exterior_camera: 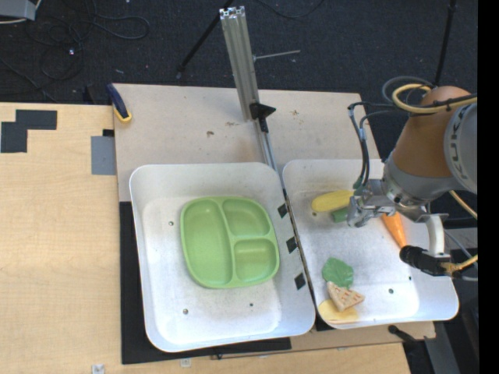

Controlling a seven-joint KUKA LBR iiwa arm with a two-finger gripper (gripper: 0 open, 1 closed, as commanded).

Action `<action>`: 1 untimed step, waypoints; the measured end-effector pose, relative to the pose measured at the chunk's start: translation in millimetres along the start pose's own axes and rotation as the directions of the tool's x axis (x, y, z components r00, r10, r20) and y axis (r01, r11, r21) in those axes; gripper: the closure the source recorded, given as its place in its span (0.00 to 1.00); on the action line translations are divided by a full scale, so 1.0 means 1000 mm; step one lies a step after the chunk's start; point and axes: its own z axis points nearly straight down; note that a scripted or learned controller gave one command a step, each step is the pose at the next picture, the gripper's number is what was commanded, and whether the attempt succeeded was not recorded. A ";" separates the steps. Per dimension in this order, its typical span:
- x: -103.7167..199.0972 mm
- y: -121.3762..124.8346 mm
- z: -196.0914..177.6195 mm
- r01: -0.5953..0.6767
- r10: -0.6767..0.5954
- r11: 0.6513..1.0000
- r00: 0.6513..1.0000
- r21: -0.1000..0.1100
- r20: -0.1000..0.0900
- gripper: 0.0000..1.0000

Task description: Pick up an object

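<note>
1. I am looking down at the worktop (187, 123), where two shallow white bins are sitting side by side.
2. My tool (360, 213) is hanging low in the right bin (437, 306), near its back edge; I cannot tell whether it is open or closed.
3. A smooth yellow banana-shaped object (331, 202) is lying just beside the tool on its left, its long axis running roughly left to right; whether they are touching is unclear.
4. An orange carrot-like piece (394, 228) is lying just to the tool's right.
5. A green leafy piece (337, 271) and a tan wedge (344, 296) are resting nearer the front.
6. A glossy green divided plate (229, 241) is occupying the left bin (156, 318).
</note>
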 end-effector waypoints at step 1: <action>0.002 0.005 -0.062 0.000 0.000 1.000 1.000 -0.002 0.001 1.00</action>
